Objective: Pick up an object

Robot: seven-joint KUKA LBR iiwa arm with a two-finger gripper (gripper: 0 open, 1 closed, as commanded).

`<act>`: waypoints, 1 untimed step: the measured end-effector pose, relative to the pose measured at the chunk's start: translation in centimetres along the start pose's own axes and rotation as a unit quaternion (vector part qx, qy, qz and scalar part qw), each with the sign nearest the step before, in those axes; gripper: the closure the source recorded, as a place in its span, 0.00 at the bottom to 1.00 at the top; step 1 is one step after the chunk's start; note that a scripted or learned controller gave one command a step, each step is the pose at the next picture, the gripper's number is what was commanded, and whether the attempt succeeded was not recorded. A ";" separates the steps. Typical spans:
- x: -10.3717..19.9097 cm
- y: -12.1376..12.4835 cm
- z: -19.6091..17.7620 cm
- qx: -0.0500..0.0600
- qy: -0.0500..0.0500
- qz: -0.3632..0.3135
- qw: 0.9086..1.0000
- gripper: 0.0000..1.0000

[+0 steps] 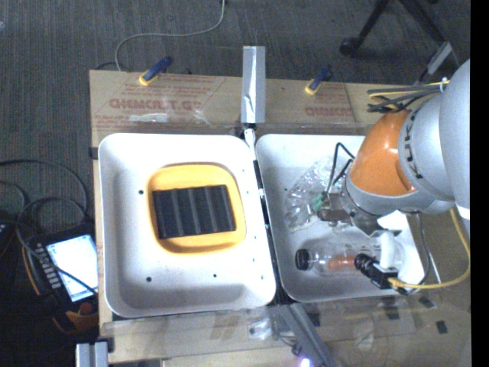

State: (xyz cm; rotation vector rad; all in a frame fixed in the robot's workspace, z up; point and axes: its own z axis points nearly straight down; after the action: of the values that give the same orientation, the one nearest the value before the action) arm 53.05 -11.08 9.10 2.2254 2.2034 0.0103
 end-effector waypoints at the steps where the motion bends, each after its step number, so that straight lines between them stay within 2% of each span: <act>1: 0.9 5.7 0.1 0.000 0.000 -0.059 0.998 0.00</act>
State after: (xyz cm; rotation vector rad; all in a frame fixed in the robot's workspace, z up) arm 58.81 -10.21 9.09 2.0922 2.3294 0.0107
